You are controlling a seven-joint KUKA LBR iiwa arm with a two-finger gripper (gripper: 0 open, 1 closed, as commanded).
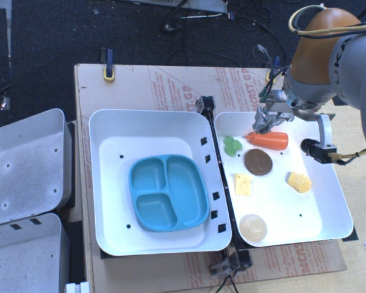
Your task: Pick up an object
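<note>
My gripper (262,126) hangs over the far side of the right bin (329,215), its tips right at the left end of an orange carrot (269,140). The carrot lies on the bin floor. Whether the fingers touch or hold it is unclear. Nearby lie a green leafy piece (232,145), a brown round patty (258,162), a yellow cheese square (243,184), a yellow lumpy piece (299,182) and a pale round disc (253,227).
The left bin (110,133) holds a blue divided tray (168,191). A black divider (216,163) runs between the bins. White lids (24,163) lie off the bench at the left. The grey arm with its orange band (320,35) comes in from the upper right.
</note>
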